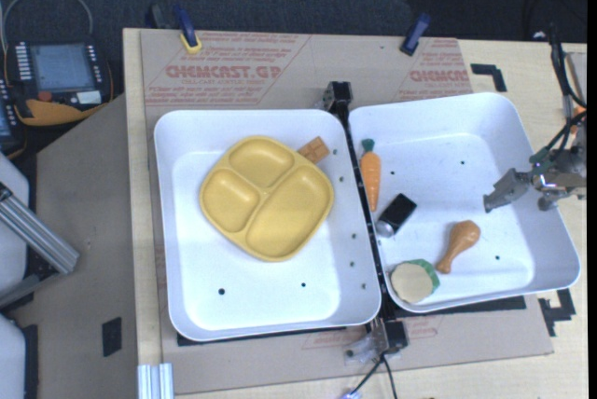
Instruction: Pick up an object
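Note:
The right bin (485,122) holds an orange carrot (371,178) along its left wall and a small black block (399,211) just right of it. A tan toy drumstick (457,243) lies nearer the front. A round beige piece with a green edge (413,281) sits at the front left corner. My gripper (508,189) hangs over the bin's right side, up and to the right of the drumstick and apart from it. Nothing is seen held in it.
The left bin (270,295) holds a yellow divided plate (268,199) with a small brown block (313,149) at its upper right edge. A black clamp (338,95) sits where the bins meet at the back. Cables hang by the right edge (564,141).

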Controlling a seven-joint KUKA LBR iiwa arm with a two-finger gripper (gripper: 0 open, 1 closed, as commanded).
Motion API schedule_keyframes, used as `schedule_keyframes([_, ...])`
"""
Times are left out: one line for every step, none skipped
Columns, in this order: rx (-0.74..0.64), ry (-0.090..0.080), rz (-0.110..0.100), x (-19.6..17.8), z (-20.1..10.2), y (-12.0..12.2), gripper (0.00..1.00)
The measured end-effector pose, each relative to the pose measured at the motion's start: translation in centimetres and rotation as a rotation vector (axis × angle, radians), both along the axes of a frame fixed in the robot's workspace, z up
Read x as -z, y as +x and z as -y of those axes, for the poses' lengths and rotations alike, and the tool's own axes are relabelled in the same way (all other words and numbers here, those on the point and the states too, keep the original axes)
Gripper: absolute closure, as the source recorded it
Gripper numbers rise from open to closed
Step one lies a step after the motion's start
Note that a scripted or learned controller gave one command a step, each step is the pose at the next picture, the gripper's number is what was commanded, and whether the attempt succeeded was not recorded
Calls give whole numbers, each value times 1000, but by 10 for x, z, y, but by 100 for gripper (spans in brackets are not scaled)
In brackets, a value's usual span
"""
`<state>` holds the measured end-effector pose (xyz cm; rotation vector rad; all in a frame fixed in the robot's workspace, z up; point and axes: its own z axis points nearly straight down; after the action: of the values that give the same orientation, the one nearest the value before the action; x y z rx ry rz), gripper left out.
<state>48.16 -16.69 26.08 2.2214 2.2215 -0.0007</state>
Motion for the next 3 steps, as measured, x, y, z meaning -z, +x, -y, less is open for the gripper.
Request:
schedule_keyframes([0, 0, 1, 0, 0, 0, 0])
schedule_keyframes([1, 1, -1, 42, 6, 1, 0])
schedule_keyframes([1, 3, -6, 93, 14, 5, 0])
